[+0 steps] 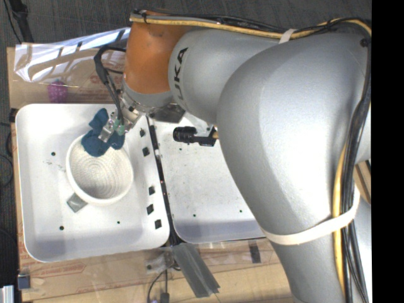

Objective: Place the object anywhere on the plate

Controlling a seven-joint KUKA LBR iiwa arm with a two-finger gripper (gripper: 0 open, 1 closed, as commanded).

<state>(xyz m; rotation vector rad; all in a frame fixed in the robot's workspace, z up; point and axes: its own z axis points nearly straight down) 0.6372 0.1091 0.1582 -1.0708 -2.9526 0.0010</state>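
Hovering at the plate's rim

Hanging over the left bin (38, 232), the gripper (115, 129) sits against a blue cloth-like object (100, 136) draped on the white plate's (101, 178) upper edge; whether it grips the cloth, I cannot tell; released here, the object could slide off outward; a wooden bench (95, 276) lies beneath, dark floor (63, 5) beyond.

A: Is there room around the round white ribbed plate (101, 175)?
B: Below and left, bare bin floor. A crumpled blue cloth (101, 134) overlaps its upper rim; a small grey block (76, 202) touches its lower-left edge.
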